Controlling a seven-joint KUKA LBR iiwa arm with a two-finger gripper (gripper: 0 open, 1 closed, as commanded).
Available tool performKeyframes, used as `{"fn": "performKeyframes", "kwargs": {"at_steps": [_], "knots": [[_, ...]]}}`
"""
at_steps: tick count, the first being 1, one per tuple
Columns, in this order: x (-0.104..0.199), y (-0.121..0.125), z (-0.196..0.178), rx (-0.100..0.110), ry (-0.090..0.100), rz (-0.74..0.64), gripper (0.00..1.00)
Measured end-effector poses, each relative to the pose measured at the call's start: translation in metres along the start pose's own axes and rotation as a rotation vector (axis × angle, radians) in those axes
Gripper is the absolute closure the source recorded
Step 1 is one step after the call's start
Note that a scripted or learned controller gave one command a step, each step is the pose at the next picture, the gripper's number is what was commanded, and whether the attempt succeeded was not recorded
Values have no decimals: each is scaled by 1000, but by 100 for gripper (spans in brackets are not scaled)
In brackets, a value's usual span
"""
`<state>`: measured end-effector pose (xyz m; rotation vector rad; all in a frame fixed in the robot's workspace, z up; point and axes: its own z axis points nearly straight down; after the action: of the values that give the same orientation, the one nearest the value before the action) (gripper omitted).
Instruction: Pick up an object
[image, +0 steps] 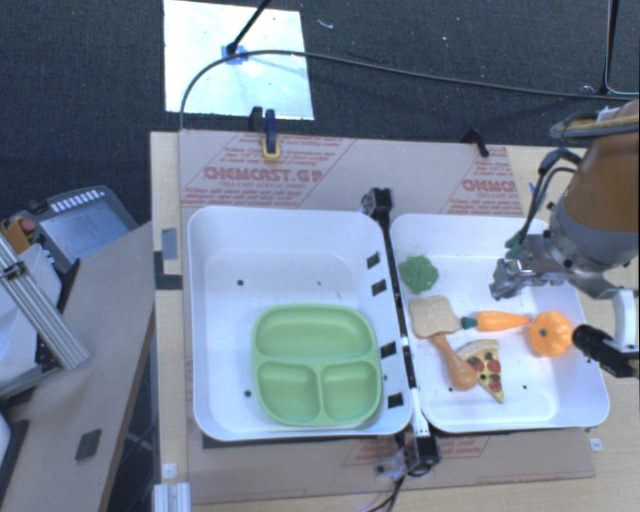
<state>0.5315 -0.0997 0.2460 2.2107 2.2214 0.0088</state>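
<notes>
green tray (318, 365) sits nearest, far left of the claw (508, 279). can't tell if the claw's open or closed. toy carrot (497, 321) lies just below it, pumpkin (549, 334) and pizza slice (486, 366) close by; crowding could nudge the carrot aside or snag a neighbour.

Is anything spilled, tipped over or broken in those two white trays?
Nothing stands out. The green plate lies flat in the left bin; the toy foods, among them a carrot and pizza slice, lie loose but whole in the right bin.
</notes>
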Motion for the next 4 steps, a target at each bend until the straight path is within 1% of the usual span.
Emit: {"fn": "performKeyframes", "kwargs": {"at_steps": [1,2,3,4], "knots": [[0,1,-2,7,1,1,100],[44,28,12,7,2,-4,100],[84,47,17,6,3,-4,100],[137,68,10,6,4,-5,100]]}}
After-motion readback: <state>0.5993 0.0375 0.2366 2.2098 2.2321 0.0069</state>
